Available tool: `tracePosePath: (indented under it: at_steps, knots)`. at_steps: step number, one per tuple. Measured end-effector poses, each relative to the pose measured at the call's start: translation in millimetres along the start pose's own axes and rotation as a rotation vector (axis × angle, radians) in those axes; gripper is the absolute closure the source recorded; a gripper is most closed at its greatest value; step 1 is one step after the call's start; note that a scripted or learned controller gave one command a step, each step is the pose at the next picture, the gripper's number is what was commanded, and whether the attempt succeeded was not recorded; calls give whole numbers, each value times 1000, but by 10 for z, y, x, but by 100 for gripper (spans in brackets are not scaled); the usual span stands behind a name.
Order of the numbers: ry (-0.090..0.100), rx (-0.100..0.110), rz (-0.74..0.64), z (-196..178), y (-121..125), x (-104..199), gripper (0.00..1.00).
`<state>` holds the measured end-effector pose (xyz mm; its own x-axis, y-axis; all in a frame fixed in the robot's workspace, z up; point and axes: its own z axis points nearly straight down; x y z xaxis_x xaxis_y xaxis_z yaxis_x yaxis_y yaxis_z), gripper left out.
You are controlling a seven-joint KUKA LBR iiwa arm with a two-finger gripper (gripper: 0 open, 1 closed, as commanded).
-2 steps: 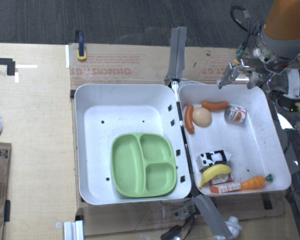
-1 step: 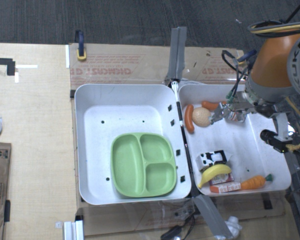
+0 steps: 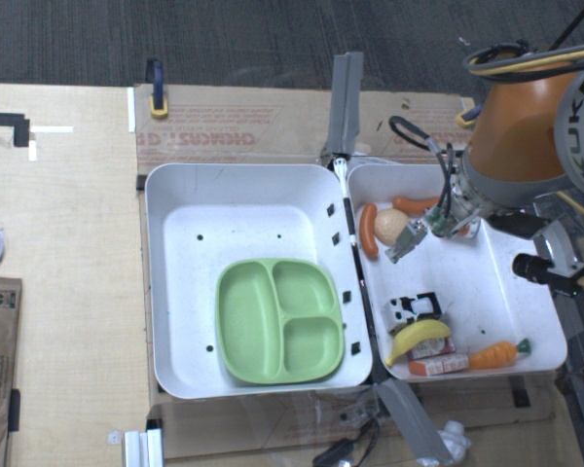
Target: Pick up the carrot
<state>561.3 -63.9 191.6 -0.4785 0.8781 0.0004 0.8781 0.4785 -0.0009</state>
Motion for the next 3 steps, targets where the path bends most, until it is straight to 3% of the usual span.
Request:
tracePosePath:
  at_steps: [1,2,3]
  knots:
    - [-1,-1,-180,-110,-709,-468,0]
    - [0,-2,-407,495,-1155,-514,0]
    - [-3,-4,73,629,-1136,-367,0]
